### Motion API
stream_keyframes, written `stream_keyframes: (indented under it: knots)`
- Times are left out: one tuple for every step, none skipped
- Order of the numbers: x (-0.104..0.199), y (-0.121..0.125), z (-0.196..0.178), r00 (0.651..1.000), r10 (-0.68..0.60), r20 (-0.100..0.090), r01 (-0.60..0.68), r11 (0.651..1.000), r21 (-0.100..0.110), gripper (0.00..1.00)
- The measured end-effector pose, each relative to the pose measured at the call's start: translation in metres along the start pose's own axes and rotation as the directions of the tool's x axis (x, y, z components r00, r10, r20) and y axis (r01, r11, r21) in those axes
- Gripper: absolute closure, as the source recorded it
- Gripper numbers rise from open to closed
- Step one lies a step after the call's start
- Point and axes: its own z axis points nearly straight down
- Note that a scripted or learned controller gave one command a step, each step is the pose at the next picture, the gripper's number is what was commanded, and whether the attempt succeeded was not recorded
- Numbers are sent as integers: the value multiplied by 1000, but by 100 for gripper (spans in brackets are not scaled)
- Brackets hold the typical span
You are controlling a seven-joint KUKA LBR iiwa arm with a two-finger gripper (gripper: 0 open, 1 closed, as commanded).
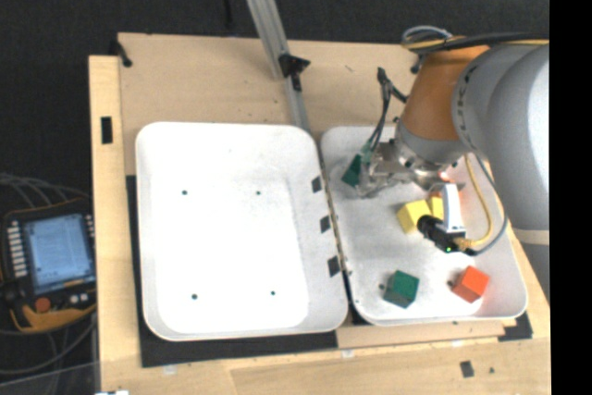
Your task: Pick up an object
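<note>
My gripper (372, 173) hangs low over the back left part of the right bin (370, 310), under the orange band of the arm. A small dark green object (352, 169) lies right at its left side, touching or nearly touching it; whether it sits between the fingers is unclear. A yellow block (412, 216) lies just right of the gripper, partly behind a black and white part of the wrist. A green cube (400, 288) and an orange cube (470, 283) rest near the bin's front edge.
The left bin (227, 227) lies beside the right one, with a row of black clips along the shared edge (328, 222). A slanted metal pole (264, 5) rises behind the bins. A teach pendant (51, 254) sits off the bench at the left.
</note>
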Motion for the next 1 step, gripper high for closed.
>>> stream_keyframes:
  knots:
    - [-9,8,-55,1000,-4,1,4,1000,3,100]
